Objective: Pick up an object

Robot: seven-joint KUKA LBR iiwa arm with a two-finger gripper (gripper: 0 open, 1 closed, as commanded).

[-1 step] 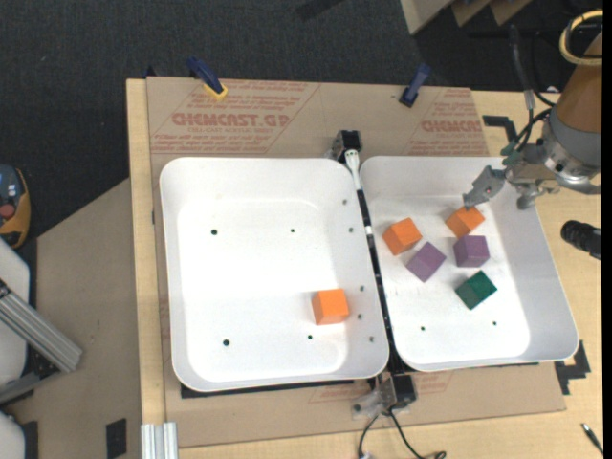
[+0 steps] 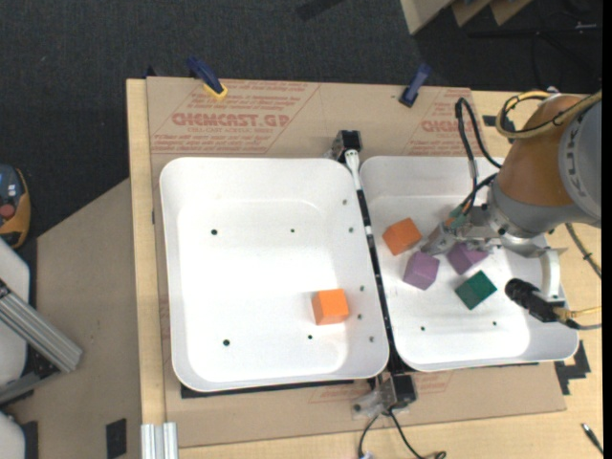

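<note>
Camera view: purple block [image 2: 468, 256] beneath claw [image 2: 451, 238]

The arm [image 2: 550, 175] partly hides 1 purple block [image 2: 468, 255].

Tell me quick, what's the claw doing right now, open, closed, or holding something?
Claw: cannot be told; it sits low in the right bin among the purple blocks and the orange block.

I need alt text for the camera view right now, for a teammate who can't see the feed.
The arm's pincer is low in the right bin, among an orange block, two purple blocks and a green block. A second orange block lies alone in the left bin. Whether anything is gripped cannot be told.
</note>
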